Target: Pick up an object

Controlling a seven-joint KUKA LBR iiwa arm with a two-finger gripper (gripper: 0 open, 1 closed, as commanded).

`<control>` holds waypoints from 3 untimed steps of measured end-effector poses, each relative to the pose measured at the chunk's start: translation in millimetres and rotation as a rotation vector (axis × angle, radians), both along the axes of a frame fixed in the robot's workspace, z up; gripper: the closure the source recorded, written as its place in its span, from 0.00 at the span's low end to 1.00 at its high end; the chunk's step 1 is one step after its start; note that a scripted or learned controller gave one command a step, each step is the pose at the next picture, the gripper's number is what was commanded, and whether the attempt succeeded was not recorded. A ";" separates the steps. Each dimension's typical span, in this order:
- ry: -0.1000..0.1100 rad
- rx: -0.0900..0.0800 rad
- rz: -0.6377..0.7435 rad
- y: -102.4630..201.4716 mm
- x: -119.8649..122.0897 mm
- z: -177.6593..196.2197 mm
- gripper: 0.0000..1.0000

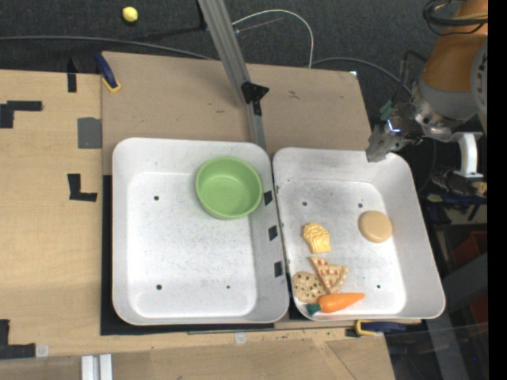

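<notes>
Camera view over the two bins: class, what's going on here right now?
A grey and orange robot arm reaches in from the right, its hand above the far right corner of the right bin, holding nothing. In that bin lie a round tan bun, a yellow fries toy, a pizza slice, a cookie and a carrot. A green bowl sits in the left bin. Nothing is picked up yet.
</notes>
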State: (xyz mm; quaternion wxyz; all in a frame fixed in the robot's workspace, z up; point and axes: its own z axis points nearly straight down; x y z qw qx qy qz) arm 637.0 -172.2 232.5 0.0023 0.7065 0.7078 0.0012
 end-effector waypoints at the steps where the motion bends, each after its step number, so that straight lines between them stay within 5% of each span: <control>1: 0.006 0.002 0.001 47.1 -11.9 8.4 1.00; 3: 0.007 0.004 0.004 140.1 -27.2 10.2 1.00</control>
